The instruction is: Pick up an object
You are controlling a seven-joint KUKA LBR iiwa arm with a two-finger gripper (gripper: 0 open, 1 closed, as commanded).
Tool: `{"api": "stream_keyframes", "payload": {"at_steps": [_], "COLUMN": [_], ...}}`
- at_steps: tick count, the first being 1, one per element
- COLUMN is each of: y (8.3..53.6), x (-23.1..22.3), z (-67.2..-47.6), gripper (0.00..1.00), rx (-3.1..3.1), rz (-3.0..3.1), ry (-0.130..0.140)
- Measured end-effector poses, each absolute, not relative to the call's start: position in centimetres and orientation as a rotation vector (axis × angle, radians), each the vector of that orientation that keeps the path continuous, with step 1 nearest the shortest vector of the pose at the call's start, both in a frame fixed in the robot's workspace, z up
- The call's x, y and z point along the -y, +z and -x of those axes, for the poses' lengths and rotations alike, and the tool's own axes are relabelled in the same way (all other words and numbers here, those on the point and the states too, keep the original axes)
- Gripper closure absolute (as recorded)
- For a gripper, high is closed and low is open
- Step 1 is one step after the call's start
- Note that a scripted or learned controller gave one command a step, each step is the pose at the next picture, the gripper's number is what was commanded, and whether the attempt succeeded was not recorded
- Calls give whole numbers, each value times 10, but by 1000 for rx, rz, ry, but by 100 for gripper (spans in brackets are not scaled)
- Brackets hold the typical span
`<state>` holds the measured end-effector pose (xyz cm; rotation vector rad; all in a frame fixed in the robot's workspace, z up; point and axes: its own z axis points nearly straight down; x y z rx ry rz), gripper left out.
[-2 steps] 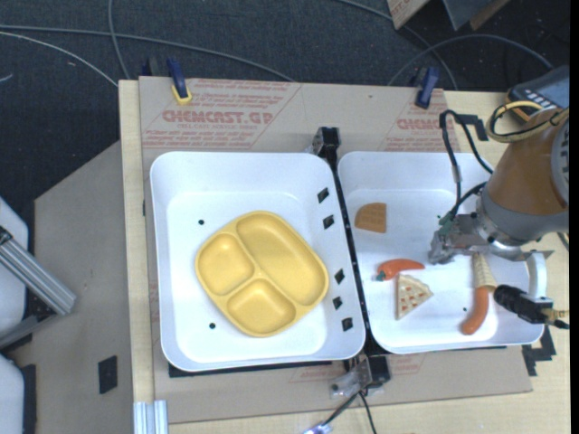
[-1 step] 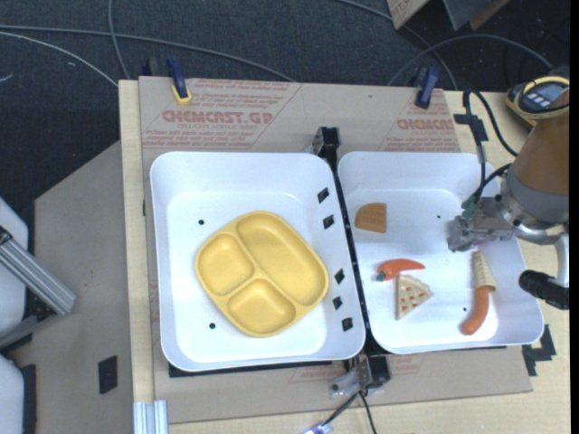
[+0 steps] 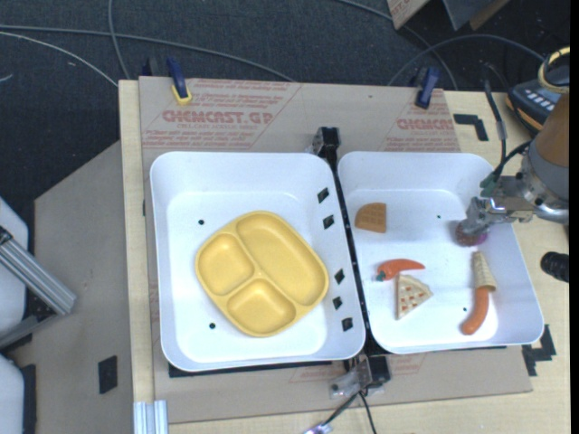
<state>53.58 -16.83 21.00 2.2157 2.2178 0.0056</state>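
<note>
At the right of the frame the tool (image 3: 477,222) is lowered onto a small purple object (image 3: 470,234) in the right bin (image 3: 425,165), while its grip cannot be told, and a yellow divided plate (image 3: 261,272) is seen in the left bin (image 3: 181,242)

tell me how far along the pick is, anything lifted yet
Done: the gripper has reached the right bin and sits low over a small purplish object near its right wall. In hand: nothing visibly held; the grasp can't be judged from here. Left: closing on it and lifting. The brown piece, pizza slice and hot dog lie untouched.
</note>
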Motion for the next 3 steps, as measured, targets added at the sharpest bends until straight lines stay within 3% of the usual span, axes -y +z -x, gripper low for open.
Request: {"api": "stream_keyframes", "payload": {"at_steps": [2, 3], "y": [220, 212], "x": [48, -9], "z": [-533, -522], "gripper": [100, 100], "rx": [-2233, -2233], "rz": [-2217, -2218], "ry": [2, 0]}}
